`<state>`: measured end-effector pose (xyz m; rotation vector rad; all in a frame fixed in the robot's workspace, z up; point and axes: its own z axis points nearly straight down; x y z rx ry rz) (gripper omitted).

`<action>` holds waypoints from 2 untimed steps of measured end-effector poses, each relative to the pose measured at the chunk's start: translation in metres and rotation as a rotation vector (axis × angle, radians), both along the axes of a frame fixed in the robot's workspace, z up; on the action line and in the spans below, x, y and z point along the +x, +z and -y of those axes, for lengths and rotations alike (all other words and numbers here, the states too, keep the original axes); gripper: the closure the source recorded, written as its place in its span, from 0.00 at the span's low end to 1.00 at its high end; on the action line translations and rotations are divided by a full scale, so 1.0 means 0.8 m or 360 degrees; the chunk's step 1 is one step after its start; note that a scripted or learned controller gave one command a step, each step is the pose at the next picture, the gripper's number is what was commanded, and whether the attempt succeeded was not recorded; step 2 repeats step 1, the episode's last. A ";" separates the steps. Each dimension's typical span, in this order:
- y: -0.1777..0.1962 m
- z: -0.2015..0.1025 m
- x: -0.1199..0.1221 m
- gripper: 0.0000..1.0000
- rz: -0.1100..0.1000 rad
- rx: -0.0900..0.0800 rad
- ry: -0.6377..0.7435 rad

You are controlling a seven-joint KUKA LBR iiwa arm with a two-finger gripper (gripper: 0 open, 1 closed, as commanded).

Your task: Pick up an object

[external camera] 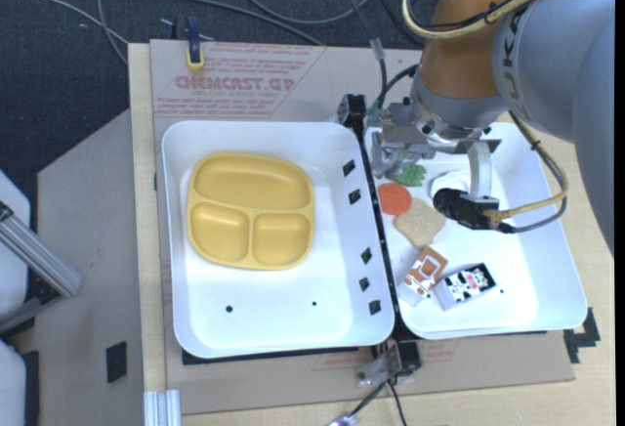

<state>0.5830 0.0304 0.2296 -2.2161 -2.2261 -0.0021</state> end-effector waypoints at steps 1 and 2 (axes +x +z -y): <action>0.010 -0.067 0.014 1.00 0.0003 0.0002 0.0003; 0.010 -0.067 0.014 1.00 0.0003 0.0002 0.0003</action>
